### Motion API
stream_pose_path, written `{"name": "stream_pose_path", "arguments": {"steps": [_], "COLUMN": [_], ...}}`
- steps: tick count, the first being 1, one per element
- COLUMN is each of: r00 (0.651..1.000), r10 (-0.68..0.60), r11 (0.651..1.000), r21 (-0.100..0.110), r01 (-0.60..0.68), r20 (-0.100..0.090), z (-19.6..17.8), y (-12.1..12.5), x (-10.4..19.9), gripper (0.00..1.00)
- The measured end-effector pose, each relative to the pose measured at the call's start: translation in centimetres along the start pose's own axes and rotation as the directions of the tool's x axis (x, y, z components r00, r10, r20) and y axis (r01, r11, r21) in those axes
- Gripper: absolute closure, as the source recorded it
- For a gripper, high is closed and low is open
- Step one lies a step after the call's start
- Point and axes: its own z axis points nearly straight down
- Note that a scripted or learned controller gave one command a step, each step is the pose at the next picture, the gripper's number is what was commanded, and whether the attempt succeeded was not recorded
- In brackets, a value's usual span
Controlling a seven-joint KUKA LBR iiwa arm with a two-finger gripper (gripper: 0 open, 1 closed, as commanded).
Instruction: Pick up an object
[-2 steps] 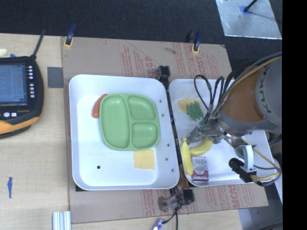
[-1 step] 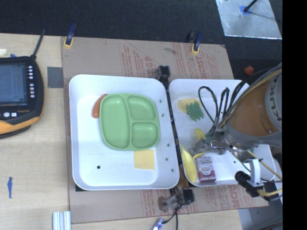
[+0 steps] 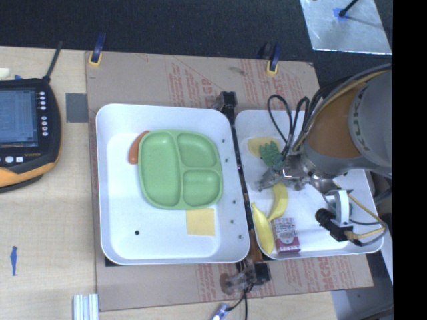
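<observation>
Left bin (image 3: 113, 179): green tray (image 3: 180, 169) fills the middle, sausage (image 3: 135, 147) tucked at its left edge, yellow slice (image 3: 201, 222) just below it. Open floor along left wall and bottom-left corner.

Right bin (image 3: 373, 242): crowded. Arm (image 3: 347, 129) covers the upper right; bananas (image 3: 270, 215), small box (image 3: 286, 236), green piece (image 3: 269, 153) crowd the left side. Cables (image 3: 287, 115) loop above. Bare floor shows at lower middle.
</observation>
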Motion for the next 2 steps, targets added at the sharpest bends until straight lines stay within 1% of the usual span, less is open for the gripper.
{"name": "stream_pose_path", "arguments": {"steps": [1, 2], "r00": [1.000, 1.000], "r10": [-0.002, 0.000], "r11": [1.000, 1.000], "r21": [0.003, -0.002], "r01": [0.002, 0.000], "r20": [0.001, -0.001], "z": [-1.0, -12.7], "y": [0.0, 2.4], "x": [-0.1, 5.8], "gripper": [1.00, 1.00]}}
